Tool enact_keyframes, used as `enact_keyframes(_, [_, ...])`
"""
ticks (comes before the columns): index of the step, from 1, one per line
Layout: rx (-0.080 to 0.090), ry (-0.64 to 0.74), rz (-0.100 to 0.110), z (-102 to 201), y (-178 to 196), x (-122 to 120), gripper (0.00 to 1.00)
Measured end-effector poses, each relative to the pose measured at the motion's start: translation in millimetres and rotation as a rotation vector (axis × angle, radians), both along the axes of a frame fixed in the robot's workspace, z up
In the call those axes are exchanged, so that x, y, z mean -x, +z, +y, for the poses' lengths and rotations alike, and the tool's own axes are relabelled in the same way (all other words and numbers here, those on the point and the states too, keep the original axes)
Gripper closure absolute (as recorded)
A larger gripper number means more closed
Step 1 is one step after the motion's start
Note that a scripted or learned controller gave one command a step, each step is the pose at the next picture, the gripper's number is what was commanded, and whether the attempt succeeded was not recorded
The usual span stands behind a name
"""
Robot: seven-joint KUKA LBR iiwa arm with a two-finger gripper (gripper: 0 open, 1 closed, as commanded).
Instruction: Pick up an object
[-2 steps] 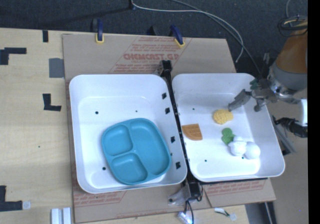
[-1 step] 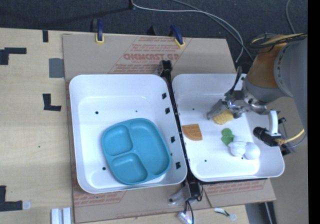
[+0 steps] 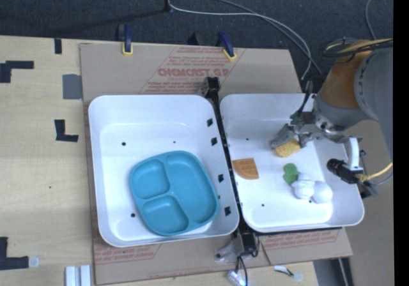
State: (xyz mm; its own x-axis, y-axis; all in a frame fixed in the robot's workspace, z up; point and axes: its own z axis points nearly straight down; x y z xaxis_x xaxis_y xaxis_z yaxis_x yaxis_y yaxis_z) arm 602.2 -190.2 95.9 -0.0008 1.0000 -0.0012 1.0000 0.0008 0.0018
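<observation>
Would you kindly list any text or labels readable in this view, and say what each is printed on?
"CHEMCAST GP" or similar, in faded red, blurred and partly uncertain: on the brown sheet behind the two bins.
Repeats of that print elsewhere on the sheet: too faint to read.

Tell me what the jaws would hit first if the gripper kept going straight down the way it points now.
Most likely the yellow object: the gripper sits right over it in the right bin, tips at or very near it. Depth is unclear from this slanted view, so contact may already exist.
</observation>
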Motion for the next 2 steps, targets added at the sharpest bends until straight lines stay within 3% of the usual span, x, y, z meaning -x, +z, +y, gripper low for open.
enact_keyframes(1, [-0.001,0.005,-0.011,59,138,-29,1.00])
enact_keyframes(2, [-0.001,0.004,-0.002,108,184,-45,1.00])
